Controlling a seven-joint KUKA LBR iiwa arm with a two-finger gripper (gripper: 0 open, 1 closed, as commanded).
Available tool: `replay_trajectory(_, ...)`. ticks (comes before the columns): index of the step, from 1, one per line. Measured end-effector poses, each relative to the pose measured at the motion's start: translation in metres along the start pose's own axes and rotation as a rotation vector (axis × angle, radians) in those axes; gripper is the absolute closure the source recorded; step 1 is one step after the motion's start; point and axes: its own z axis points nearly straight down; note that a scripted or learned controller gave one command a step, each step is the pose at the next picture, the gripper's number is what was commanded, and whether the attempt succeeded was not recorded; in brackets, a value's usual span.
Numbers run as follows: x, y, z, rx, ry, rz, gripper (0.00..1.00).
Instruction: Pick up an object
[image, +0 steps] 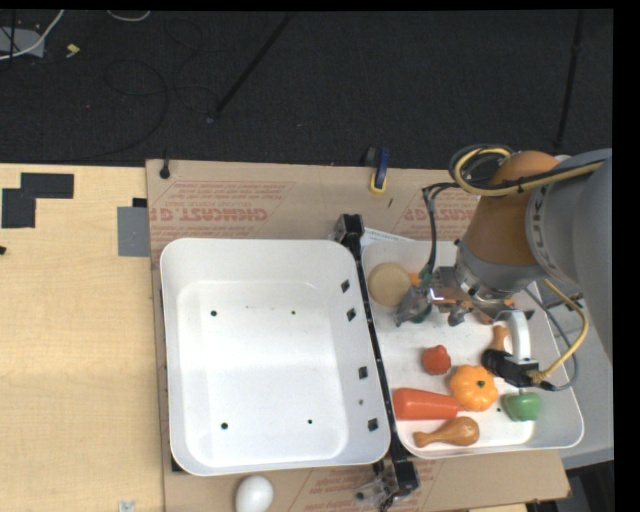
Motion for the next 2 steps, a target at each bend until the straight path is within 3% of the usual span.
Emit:
replay_trajectory(1,0.004,0.040,0.034,0.000,0.002,-0.005,0.00)
replay_trajectory(2,0.003,0.039,0.022,0.004,0.003,-0.004,1.00)
